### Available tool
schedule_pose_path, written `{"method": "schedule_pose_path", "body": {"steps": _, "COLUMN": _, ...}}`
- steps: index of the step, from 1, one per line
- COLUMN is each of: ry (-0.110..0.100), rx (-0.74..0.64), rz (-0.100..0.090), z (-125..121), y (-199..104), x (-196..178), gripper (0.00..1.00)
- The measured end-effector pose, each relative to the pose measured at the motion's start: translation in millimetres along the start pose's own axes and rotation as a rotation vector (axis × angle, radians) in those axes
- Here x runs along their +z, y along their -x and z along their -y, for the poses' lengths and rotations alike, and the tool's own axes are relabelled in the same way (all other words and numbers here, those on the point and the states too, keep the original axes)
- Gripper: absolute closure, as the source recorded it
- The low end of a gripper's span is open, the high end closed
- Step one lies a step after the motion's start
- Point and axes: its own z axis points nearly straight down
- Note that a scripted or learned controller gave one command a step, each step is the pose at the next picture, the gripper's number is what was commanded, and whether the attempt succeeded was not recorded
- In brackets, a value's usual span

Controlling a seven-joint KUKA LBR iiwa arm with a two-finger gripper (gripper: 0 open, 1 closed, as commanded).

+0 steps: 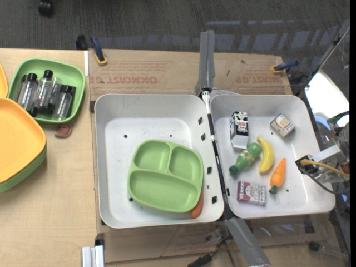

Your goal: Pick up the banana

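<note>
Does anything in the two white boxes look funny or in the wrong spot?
One thing does: a small orange object pokes out from under the green divided plate in the left bin, mostly hidden, so I can't tell what it is. The banana and the other toys lie loosely in the right bin.

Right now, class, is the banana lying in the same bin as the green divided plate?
No. The banana lies in the right bin beside the carrot, while the green divided plate sits in the left bin.
</note>
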Motion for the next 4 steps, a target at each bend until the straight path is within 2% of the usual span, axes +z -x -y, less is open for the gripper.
{"method": "schedule_pose_path", "body": {"steps": 1, "ry": 0.0, "rx": 0.0, "rz": 0.0, "z": 0, "y": 0, "x": 0, "gripper": 0.0}}
{"method": "schedule_pose_path", "body": {"steps": 2, "ry": -0.001, "rx": 0.052, "rz": 0.001, "z": 78, "y": -20, "x": 33, "gripper": 0.0}}
{"method": "schedule_pose_path", "body": {"steps": 3, "ry": -0.001, "rx": 0.011, "rz": 0.001, "z": 26, "y": -6, "x": 51, "gripper": 0.0}}
{"method": "schedule_pose_path", "body": {"steps": 4, "ry": 0.0, "rx": 0.04, "rz": 0.0, "z": 108, "y": -30, "x": 20, "gripper": 0.0}}
